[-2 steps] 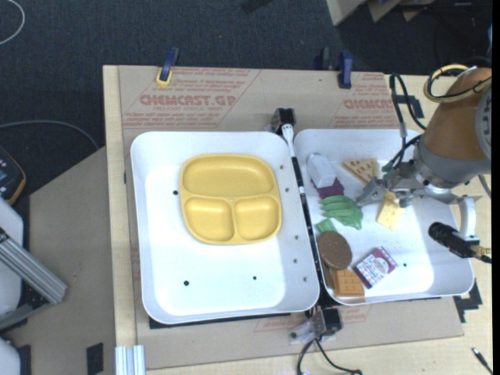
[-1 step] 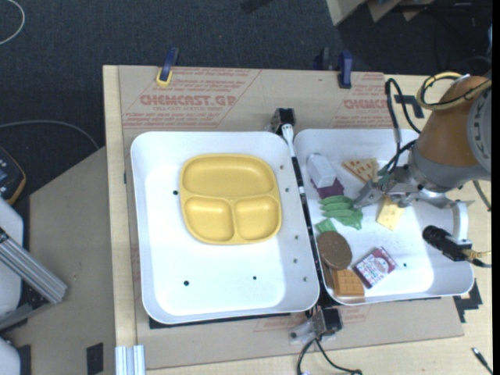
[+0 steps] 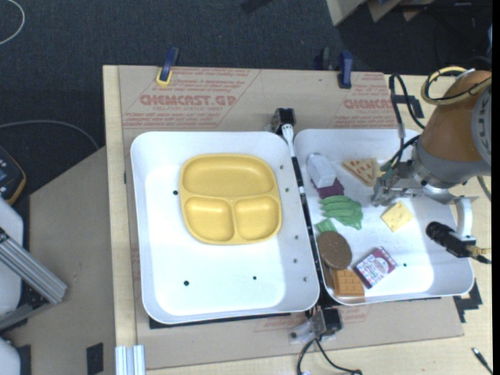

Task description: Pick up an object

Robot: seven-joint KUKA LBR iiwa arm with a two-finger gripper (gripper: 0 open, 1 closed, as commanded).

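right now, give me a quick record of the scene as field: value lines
left bin: holds a yellow divided plate
right bin: holds the small items
items: green leafy piece, yellow cheese block, waffle wedge, brown round cookie, red packet
gripper: low in the right bin, between waffle wedge and cheese block
held: nothing seen between the fingers

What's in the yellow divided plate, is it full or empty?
Empty. The yellow divided plate shows bare yellow in all three compartments, alone in the left bin.
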